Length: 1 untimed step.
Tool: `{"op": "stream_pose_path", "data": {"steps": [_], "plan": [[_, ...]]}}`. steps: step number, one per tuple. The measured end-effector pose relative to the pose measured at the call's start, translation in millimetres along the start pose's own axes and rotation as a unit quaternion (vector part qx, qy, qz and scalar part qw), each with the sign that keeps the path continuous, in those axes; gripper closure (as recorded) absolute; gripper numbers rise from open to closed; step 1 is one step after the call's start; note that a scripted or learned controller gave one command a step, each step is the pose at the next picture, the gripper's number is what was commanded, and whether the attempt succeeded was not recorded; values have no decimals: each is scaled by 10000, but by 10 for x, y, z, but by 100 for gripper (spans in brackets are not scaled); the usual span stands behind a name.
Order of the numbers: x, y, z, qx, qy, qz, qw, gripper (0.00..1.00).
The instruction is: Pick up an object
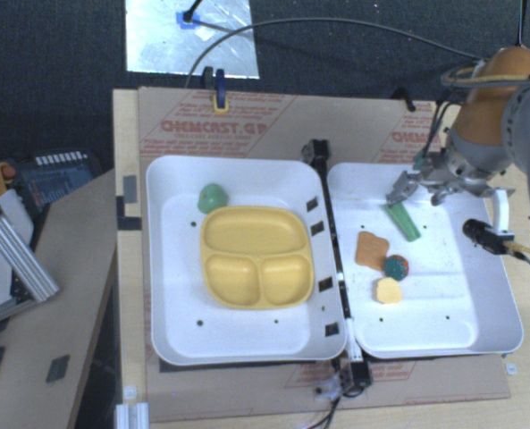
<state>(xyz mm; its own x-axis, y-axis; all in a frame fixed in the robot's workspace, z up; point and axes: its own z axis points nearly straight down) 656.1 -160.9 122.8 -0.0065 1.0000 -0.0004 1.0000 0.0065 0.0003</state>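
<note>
In the right bin (479, 329) lie a green stick (406, 222), an orange flat piece (371, 250), a small teal ball with a red patch (396, 266) and a pale yellow round piece (389, 290). My gripper (402, 189) reaches in from the right and hangs low over the upper left of that bin, right at the far end of the green stick. Whether it touches the stick cannot be told. The other three pieces lie apart from it, nearer the front.
The left bin (171, 329) holds a yellow divided tray (254, 256) and a small green round lump (213, 197) behind it. A black divider (329, 239) runs between the bins. A blue clamp (218, 86) stands at the board's back edge.
</note>
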Motion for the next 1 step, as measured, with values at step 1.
{"op": "stream_pose_path", "data": {"steps": [1], "plan": [[7, 4, 398, 2, 1, -2, 10000, 0]]}}
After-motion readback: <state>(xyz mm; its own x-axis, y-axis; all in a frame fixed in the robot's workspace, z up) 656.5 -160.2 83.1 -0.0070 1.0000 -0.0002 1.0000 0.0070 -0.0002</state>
